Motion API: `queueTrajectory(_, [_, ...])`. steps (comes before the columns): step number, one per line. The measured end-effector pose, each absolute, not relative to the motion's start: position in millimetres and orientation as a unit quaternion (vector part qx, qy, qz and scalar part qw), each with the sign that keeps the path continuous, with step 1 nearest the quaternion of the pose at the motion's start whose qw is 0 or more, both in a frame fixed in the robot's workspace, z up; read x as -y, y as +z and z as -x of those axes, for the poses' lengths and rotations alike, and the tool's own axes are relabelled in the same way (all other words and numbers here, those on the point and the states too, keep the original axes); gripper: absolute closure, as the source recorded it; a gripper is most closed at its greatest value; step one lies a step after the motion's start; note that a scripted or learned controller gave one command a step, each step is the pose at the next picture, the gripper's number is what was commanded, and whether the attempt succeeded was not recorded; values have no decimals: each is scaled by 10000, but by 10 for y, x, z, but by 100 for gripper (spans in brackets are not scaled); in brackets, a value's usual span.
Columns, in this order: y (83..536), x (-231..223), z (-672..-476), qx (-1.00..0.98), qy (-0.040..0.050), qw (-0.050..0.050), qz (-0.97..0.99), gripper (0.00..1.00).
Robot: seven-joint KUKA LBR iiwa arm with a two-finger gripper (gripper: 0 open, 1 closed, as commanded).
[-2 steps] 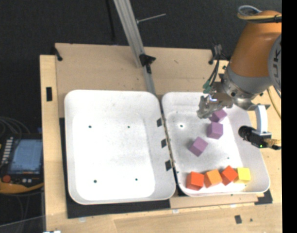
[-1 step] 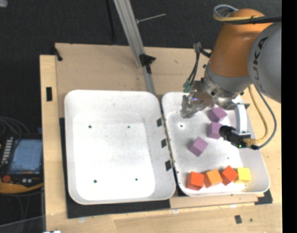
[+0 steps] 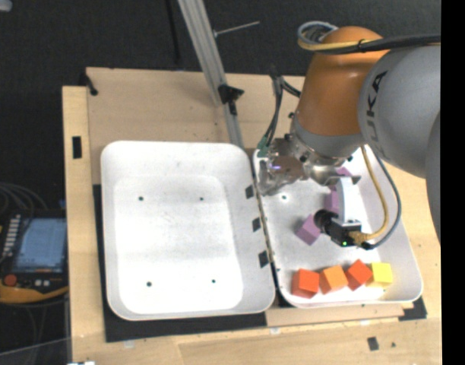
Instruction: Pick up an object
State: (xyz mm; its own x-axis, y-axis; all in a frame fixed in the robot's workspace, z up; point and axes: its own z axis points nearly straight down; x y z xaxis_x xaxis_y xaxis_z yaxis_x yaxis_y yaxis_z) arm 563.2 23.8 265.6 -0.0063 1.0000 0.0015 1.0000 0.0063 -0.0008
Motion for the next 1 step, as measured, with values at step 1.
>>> queueTrajectory(1, [2518,-636,-5628,7091,12,17,7051,100])
